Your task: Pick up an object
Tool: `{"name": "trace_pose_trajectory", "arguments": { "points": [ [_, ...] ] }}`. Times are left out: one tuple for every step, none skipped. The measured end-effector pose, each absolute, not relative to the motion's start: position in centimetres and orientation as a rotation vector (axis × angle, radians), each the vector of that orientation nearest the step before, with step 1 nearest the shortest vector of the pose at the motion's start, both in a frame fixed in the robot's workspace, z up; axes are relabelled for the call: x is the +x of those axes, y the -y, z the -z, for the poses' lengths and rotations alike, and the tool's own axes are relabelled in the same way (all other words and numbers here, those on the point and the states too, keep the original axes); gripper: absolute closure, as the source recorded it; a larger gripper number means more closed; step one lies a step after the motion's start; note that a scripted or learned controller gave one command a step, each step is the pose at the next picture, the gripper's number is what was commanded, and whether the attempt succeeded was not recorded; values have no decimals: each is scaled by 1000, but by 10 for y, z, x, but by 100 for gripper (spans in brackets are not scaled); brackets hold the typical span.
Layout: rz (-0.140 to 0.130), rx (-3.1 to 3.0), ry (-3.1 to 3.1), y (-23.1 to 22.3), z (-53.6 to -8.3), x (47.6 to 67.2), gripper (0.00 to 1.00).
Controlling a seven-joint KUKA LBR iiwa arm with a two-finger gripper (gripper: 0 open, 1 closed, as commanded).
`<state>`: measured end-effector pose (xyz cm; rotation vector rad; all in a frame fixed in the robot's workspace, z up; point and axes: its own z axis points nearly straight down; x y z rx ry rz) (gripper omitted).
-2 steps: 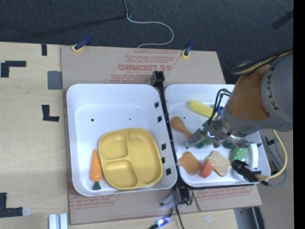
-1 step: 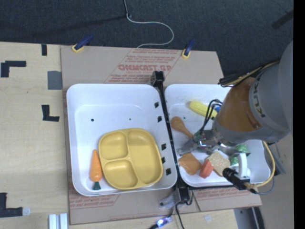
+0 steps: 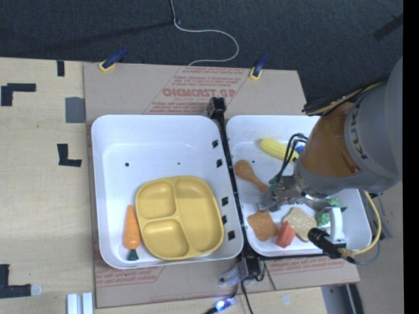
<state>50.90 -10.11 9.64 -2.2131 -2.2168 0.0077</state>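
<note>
Two white bins [image 3: 105,142], cardboard [image 3: 196,90] printed "CHEMCAST GP", yellow plate [image 3: 180,216]

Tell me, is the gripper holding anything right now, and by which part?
Cannot tell. The gripper is low in the right bin beside the drumstick, but no item shows between its fingers.

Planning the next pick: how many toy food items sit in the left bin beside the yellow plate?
1: a toy carrot lies left of the divided yellow plate, near the left bin's front-left corner.
</note>
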Motion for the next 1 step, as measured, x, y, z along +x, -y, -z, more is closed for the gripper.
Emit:
{"name": "trace_pose_trajectory", "arguments": {
  "points": [
    [1,-2219,2224,98,-156,505,100]
  ]
}}
